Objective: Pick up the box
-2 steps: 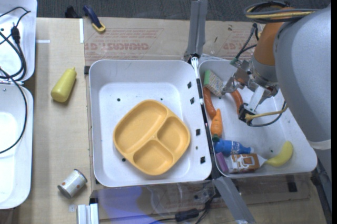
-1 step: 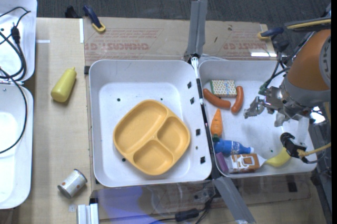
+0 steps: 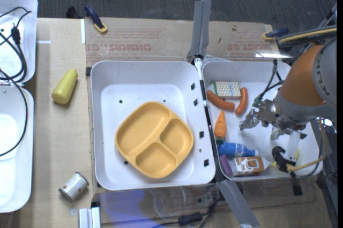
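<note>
The box [image 3: 227,89], a small patterned carton, lies flat at twelve o'clock in the right bin [image 3: 257,67], touching the top of a hot dog [image 3: 221,101] and near a second sausage [image 3: 241,101]. The gripper [image 3: 252,119] hovers at about four o'clock from it, above bare bin floor; whether its fingers are spread is unclear. The carton looks light, stiff and smooth-sided, so pinching across its short sides seems safest.

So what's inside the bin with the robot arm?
The right bin holds a box, two sausages, a carrot, a blue bottle and a carton. The arm covers the bin's right part, so anything beneath it is hidden.
</note>
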`<action>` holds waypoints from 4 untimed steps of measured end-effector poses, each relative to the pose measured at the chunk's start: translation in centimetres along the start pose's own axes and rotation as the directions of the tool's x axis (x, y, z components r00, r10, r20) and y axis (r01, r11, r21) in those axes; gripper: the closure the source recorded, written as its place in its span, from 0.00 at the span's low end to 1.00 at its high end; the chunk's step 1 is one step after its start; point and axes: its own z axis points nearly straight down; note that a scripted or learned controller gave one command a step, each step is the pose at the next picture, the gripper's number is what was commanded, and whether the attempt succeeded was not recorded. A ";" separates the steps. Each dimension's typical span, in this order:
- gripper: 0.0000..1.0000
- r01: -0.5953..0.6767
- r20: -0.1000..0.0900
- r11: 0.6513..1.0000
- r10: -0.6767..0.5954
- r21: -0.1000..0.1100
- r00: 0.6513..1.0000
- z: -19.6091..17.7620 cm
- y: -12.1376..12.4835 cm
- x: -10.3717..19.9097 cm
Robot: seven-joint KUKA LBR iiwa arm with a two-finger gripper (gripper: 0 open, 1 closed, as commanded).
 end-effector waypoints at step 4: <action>0.00 0.269 0.007 0.963 -0.268 -0.009 0.963 -0.5 -3.8 -1.1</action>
